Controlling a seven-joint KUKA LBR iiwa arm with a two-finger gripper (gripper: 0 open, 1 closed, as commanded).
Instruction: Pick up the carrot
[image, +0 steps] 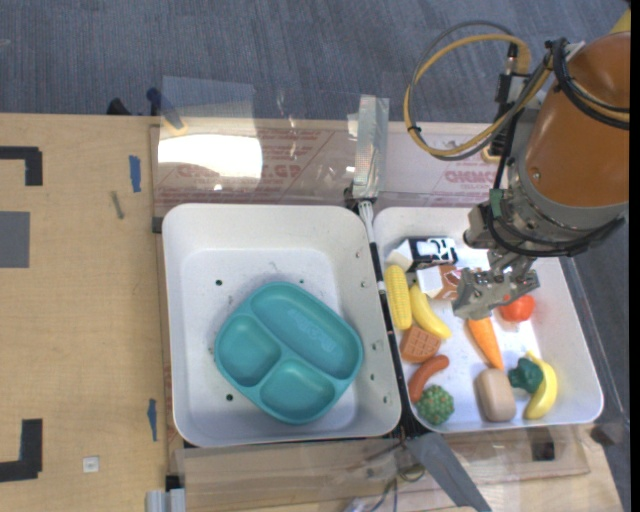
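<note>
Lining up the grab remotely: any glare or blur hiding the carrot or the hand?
Camera view: glare sits on the clear panel behind the bins, away from the work. The carrot is sharp and evenly lit. The hand above it looks slightly soft, casting little shadow.

Hemmed in: carrot (486, 342) crowded by tomato (517, 308) right, bread roll (494, 394) near, banana (430, 312) left; open above.

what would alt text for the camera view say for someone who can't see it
A grey and orange robot arm lowers its gripper over the right bin, just above an orange carrot lying among toy foods. The left bin holds a teal divided plate.
</note>
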